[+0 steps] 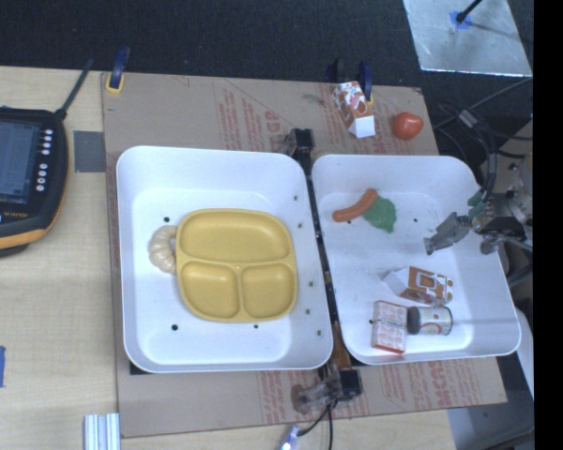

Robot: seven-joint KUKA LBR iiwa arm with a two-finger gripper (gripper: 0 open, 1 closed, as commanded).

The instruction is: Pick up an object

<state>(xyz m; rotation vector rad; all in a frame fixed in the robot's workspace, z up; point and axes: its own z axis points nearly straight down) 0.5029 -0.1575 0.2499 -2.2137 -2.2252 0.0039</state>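
Observation:
The right white bin (469,345) holds an orange sausage (355,204) beside a green leafy piece (382,215) near its back. Toward its front lie a brown and white packet (423,285), a small red and white box (389,327) and a short dark-capped bottle (431,321) on its side. My gripper (464,240) hangs over the bin's right side, just right of the green piece and behind the packet. Its two grey fingers (443,235) stand apart, open, with nothing between them.
The left white bin (141,326) holds a yellow divided tray (235,262) with a beige lump (161,248) at its left edge. Behind the right bin, a small carton (354,108) and a red tomato (407,125) sit on the cardboard. A control pendant (14,176) lies far left.

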